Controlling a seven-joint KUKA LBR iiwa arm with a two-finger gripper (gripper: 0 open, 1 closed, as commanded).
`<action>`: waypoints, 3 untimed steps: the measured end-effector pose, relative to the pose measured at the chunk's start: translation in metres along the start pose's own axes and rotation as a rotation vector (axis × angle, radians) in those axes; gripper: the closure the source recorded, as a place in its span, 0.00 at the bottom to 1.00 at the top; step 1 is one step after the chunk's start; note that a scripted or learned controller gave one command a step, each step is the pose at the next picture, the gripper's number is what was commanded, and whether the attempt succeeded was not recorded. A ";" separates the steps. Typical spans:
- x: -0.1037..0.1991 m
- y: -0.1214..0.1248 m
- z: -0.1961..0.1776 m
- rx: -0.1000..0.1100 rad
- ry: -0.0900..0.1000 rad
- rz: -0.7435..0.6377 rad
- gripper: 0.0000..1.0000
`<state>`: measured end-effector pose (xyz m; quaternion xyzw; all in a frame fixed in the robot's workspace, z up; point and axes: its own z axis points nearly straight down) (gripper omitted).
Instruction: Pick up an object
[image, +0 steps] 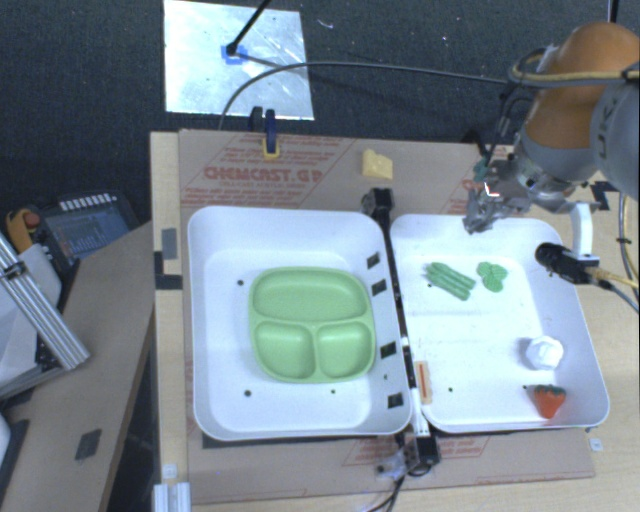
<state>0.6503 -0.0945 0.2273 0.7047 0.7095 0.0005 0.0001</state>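
Gripper (483, 218) hanging over the back edge of the right bin (575, 330), can't tell what it's got, if anything.

Stuff is all in that bin: green beans (449, 280) and a green piece (491, 275) near the middle, a white lump (544, 351) and a strawberry (548, 400) toward the front right corner. Left bin (215, 300) just has a green tray (307, 324).

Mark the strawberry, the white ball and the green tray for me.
strawberry (548, 401), camera view, red body.
white ball (545, 351), camera view, its middle.
green tray (300, 298), camera view, large upper compartment.
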 end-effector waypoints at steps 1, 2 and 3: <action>0.050 -0.013 -0.009 0.000 0.001 -0.001 1.00; 0.105 -0.038 0.001 0.002 0.002 -0.002 1.00; 0.165 -0.057 0.003 0.002 0.001 -0.002 1.00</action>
